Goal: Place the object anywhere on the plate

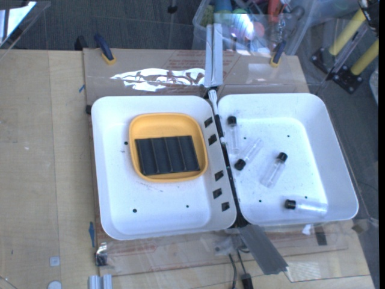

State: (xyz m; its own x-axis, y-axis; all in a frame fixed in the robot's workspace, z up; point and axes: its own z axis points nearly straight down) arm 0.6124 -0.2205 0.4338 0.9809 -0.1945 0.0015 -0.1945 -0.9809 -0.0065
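Judging from the rig, the arm comes in from the right, so the right bin (328, 138) is the side its end effector meets first; whether that end effector is wide or narrow cannot be told here.

Four vials lie loose in that bin, any of which could be the object. The near vial (305, 206) lies closest to the right, long axis running left to right, black cap pointing left. The middle vial (274, 168) is tilted, cap toward the far right. A third vial (248, 155) slants the other way, cap near and left, close to the divider. The fourth vial (231, 132) lies just beside the divider, long axis running near to far.

All four are clear, smooth cylinders, likely to roll and slip, so closing across the short axis looks wise.

The plate (136, 138) sits in the left bin (114, 192), well apart from the vials and left of all of them. It is a rounded yellow square with a raised rim, and a black ridged insert (167, 154) fills its floor. Both bins are shallow, white and glossy, on a pale wooden desk (42, 161).
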